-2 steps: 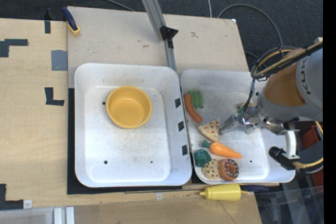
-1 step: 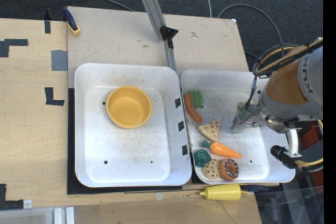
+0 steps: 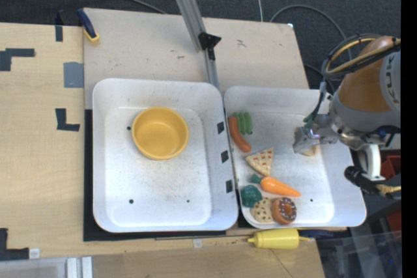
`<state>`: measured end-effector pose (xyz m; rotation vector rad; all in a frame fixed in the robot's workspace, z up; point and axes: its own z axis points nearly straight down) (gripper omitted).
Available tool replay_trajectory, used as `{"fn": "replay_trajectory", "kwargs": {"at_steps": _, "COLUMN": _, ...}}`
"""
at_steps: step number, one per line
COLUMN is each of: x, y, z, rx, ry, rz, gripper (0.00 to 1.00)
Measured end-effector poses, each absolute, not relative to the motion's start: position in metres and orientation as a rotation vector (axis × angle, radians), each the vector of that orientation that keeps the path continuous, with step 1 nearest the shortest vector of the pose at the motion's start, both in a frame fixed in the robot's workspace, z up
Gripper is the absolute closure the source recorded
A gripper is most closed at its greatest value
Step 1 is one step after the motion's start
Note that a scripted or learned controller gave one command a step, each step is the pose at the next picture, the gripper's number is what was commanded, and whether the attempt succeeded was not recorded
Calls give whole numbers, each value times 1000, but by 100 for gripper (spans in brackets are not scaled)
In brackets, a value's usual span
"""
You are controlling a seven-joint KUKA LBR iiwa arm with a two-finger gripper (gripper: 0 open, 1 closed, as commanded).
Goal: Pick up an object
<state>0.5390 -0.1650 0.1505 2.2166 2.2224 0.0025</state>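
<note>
My gripper (image 3: 306, 140) is low over the right side of the right bin (image 3: 322, 208), and a small beige object (image 3: 310, 152) peeks out just under it. Whether that object is held cannot be made out. Left of the gripper, in the same bin, lie a red-orange sausage (image 3: 238, 135), a green piece (image 3: 244, 122), a waffle-like wedge (image 3: 261, 161), a carrot (image 3: 280, 187), a teal piece (image 3: 251, 194), a round cracker (image 3: 262, 210) and a chocolate donut (image 3: 284, 210).
The left bin (image 3: 111, 205) holds a yellow bowl (image 3: 159, 133). A yellow bottle (image 3: 277, 239) lies on the bench just in front of the right bin. A grey pole (image 3: 189, 3) slants down to the gap between the bins. Cables run behind.
</note>
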Motion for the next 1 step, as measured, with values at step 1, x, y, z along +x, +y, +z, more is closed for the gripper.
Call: {"fn": "replay_trajectory", "kwargs": {"at_steps": 1, "x": 545, "y": -171, "z": 196, "rx": 2217, "ry": 2220, "rz": 2, "gripper": 100}}
